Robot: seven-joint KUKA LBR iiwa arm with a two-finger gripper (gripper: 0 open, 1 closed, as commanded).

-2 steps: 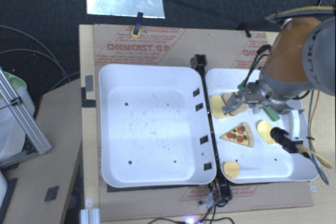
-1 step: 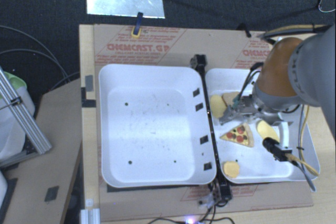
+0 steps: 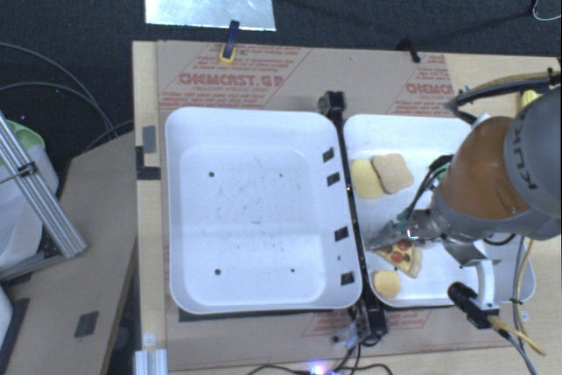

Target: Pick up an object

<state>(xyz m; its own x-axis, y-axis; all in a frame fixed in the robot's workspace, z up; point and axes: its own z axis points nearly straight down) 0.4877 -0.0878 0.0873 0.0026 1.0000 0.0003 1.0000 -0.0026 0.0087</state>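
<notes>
My arm (image 3: 536, 162) is grey and rounded, with a broad orange band (image 3: 479, 171) above the wrist. Dark lettering marks the grey casing, and thin green and black cables run alongside the wrist.

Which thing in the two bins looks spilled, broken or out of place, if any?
Nothing stands out. The right bin holds small food-like items: a yellow piece, a tan piece, a pizza slice by the gripper, and a round yellow piece. All lie inside it.
</notes>
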